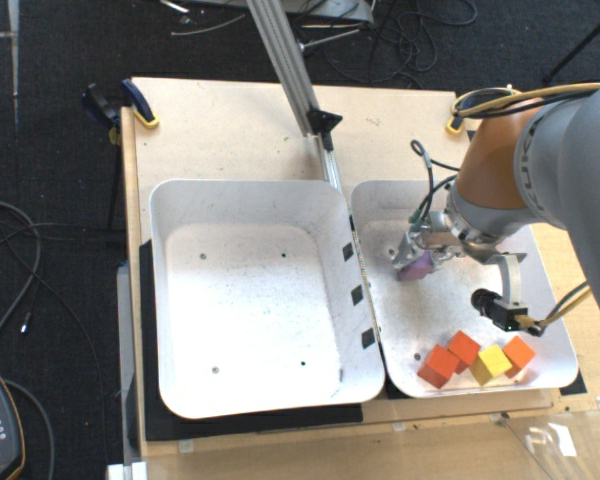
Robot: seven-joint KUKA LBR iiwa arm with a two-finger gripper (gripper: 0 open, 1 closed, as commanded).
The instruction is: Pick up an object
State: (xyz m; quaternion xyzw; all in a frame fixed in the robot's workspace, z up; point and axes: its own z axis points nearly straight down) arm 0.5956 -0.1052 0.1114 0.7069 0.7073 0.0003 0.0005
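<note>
Where black cables point(40, 228) cross dark floor, bench point(230, 128) bears white bins point(170, 208)

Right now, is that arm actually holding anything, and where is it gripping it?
It looks so: a small purple block sits at the gripper tips over the right bin, seemingly pinched near its upper end. The hold itself is too small to confirm.

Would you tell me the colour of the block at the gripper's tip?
Purple block, seen in the camera view.
</note>
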